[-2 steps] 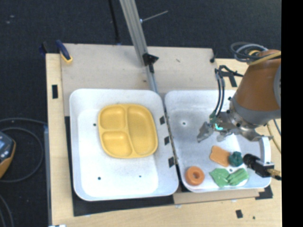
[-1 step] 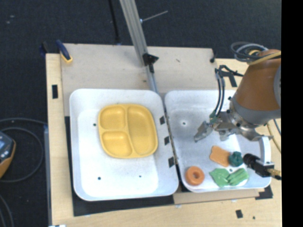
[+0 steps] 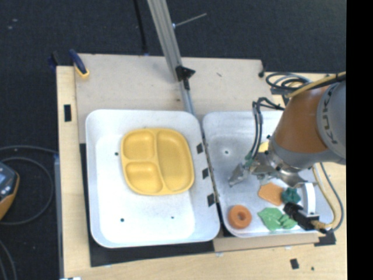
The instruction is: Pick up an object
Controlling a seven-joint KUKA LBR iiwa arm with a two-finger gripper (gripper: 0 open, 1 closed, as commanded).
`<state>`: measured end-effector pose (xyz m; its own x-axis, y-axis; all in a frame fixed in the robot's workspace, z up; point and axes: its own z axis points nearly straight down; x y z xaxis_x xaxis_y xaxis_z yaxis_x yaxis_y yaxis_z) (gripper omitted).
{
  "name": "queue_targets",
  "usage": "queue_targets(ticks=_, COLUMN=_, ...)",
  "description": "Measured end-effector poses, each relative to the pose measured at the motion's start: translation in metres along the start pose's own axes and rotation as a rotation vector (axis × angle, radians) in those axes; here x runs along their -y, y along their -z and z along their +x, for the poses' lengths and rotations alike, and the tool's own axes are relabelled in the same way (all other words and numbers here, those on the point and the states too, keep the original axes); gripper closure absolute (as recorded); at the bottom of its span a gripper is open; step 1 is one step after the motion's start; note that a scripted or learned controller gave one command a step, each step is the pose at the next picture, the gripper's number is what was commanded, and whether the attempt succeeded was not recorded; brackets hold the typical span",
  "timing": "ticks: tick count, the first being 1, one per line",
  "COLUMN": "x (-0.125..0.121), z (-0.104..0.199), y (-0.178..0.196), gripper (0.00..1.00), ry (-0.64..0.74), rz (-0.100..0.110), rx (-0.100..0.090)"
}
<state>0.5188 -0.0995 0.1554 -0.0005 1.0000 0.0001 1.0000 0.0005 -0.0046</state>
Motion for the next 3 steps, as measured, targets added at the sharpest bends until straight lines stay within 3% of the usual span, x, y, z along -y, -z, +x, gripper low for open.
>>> queue_targets(ticks=1, x=0.001, z=-0.001, y=-0.053, gripper=0.00, ry=-0.001, rz=-0.001, rx=0.000)
queue_targets(ticks=2, x=-0.001, z=-0.002, y=-0.039, gripper=1.00, ry=-0.008, rz=-0.007, rx=0.001)
queue_targets(ticks=3, x=-0.007, z=-0.010, y=0.022, gripper=1.00, ry=0.000, rz=-0.013, rx=0.002)
